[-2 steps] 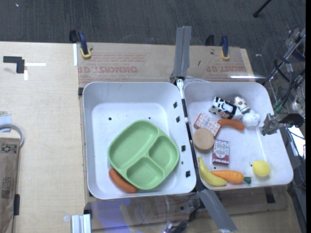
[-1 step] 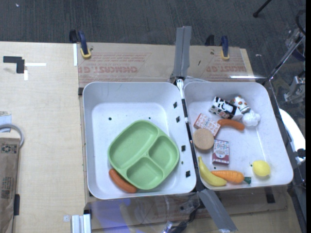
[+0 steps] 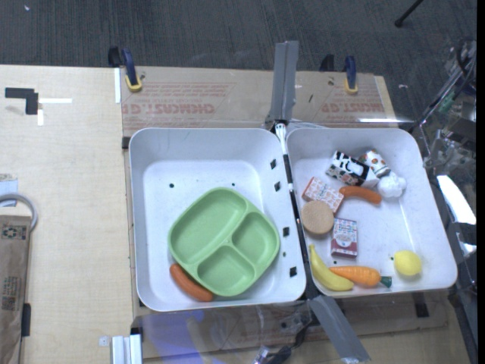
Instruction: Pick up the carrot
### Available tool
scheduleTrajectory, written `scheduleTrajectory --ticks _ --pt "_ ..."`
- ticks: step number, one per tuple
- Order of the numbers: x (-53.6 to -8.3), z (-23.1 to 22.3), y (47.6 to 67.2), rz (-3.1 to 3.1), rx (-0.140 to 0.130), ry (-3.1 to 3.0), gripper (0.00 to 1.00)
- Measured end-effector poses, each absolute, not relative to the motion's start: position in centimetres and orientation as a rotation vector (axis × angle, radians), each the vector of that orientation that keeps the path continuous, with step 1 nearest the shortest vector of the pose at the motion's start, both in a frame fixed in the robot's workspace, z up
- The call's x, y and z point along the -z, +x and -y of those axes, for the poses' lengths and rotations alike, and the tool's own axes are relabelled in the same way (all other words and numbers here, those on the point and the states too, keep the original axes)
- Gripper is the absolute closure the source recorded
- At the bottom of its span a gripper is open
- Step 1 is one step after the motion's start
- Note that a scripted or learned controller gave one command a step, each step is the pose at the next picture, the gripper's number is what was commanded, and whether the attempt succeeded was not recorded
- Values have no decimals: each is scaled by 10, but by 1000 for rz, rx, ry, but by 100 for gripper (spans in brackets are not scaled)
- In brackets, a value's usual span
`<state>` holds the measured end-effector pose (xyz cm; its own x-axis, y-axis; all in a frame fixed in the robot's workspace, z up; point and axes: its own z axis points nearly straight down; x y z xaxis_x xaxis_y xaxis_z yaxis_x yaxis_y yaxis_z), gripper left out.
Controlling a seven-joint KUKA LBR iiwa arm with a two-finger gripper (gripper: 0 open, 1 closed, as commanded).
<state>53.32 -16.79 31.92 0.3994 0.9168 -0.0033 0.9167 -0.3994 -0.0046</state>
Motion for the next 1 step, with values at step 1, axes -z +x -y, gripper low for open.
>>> scheduleTrajectory --ticks 1 --pt "-441 169 586 1554 -7 -2730 100"
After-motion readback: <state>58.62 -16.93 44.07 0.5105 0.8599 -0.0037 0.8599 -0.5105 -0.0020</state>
